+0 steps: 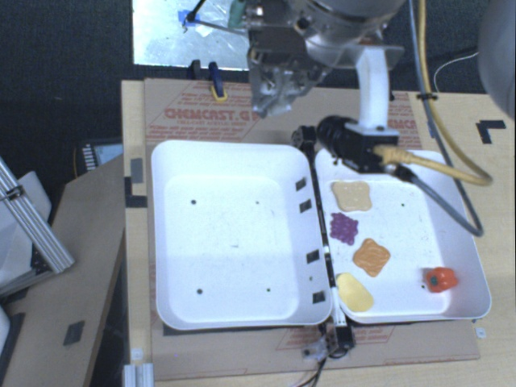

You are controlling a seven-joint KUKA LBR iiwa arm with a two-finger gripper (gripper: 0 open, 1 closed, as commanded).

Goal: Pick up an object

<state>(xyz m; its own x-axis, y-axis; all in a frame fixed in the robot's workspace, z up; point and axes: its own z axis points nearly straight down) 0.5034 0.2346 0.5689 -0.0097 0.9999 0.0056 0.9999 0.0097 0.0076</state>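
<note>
The right bin [476, 285] holds several small toy foods. A beige toast slice [351, 196] lies near its back left, with a purple grape bunch [344, 228] just in front of it. An orange waffle piece [371, 256] and a yellow piece [355, 293] sit nearer the front, and a red-orange fruit [440, 279] rests at the front right. My gripper [274, 95] hangs high above the bench behind the bins, over the back edge of the left bin [161, 216], far from every object.
A black fixture [351, 145] with a yellow cable [443, 168] juts over the right bin's back edge. A white post [372, 87] stands behind it. A blue and yellow clamp [216, 83] sits on the cardboard [193, 111]. An aluminium rail [32, 224] leans at the left.
</note>
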